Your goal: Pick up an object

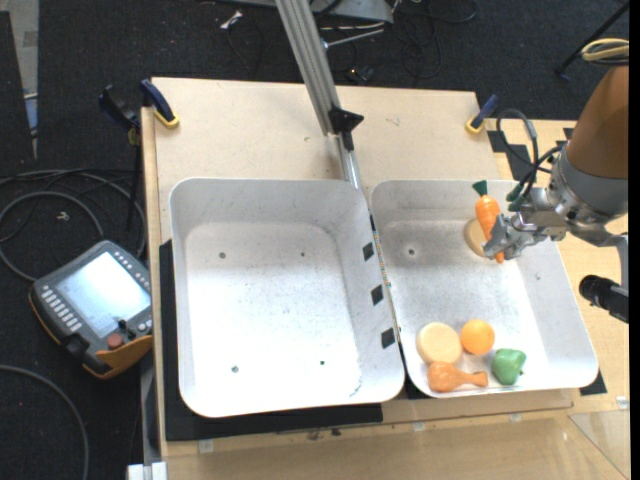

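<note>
On the bench (250, 128), the right bin (560, 338) (beside the left bin (200, 218)) has the pincer (503, 236) at its far side, closed on an upright toy carrot (487, 214).

Arm (596, 173) at 3 o'clock is chunky – grey wrist section with a rounded orange band above it, black cable (527, 153) looping off it, and a small metal-looking gripper (503, 240) – dark bits on it.

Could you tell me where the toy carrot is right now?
The toy carrot is in the right bin, near its far right side, at the gripper.
</note>
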You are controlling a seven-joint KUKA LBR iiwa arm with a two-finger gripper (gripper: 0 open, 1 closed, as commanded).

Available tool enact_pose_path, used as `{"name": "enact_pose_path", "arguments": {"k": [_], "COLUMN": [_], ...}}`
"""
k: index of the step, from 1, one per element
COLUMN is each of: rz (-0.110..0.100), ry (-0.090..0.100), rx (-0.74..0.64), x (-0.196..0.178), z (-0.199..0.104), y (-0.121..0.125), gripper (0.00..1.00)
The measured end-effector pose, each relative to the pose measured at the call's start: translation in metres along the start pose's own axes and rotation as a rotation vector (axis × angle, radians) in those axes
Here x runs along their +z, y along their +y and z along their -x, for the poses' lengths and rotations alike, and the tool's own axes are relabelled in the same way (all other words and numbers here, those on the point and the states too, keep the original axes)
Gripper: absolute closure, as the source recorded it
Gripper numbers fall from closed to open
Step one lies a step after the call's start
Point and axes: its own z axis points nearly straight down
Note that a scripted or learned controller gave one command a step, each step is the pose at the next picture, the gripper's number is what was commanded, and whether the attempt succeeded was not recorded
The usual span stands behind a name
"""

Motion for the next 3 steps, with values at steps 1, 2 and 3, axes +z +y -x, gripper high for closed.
{"name": "enact_pose_path", "arguments": {"k": [1, 2, 3], "rz": [-0.001, -0.003, -0.002], "ry": [0.000, 0.000, -0.001], "rx": [-0.001, -0.001, 0.004], "x": [0.002, 0.013, 0.011], "z": [-0.056, -0.118, -0.161], "y": [0.008, 0.002, -0.008], "gripper": [1.00, 1.00, 1.00]}}
